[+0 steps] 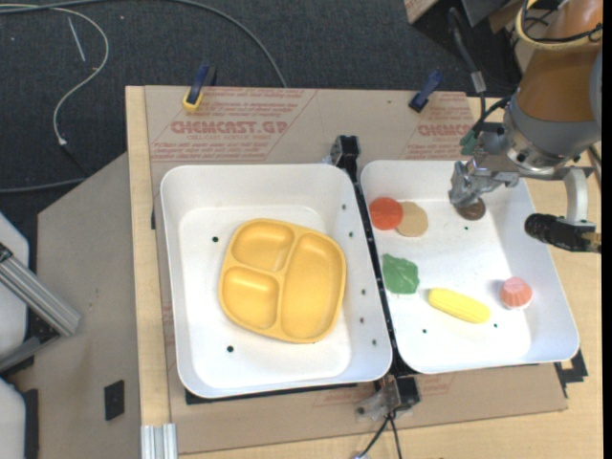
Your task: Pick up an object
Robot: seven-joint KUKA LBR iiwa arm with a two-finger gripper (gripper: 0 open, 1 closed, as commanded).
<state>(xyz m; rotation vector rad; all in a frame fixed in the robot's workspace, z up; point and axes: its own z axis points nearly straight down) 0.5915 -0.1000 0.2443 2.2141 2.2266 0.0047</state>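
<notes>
I am watching the claw (pixel 469 199) hanging low over the far part of the right bin (pixel 535 347), with the grey arm (pixel 555 75) and its orange band reaching in from the right. From this slanted view I cannot tell whether the claw is released or clenched, and I am not seeing any object caught in it. Just under its tip a small dark brownish piece (pixel 472 210) is peeking out; I cannot tell whether the claw is touching it.

Moving outward, a tan round disc (pixel 413 220) is lying to the left of the claw, and an orange-red round piece (pixel 385 213) is sitting against the disc's left side, near the bin's left wall. Nearer the camera, a green leafy piece (pixel 401 274) is resting by that same wall. A yellow corn cob (pixel 458 305) is lying on its side in the middle of the near half, and a small pink piece (pixel 515 293) is standing to its right, apart from it.

The left bin (pixel 182 256) is holding a yellow divided plate (pixel 283 279), sitting flat around its middle. Both bins are resting on a cardboard sheet (pixel 287 113), clipped at the far edge by two blue clamps (pixel 199 84).
</notes>
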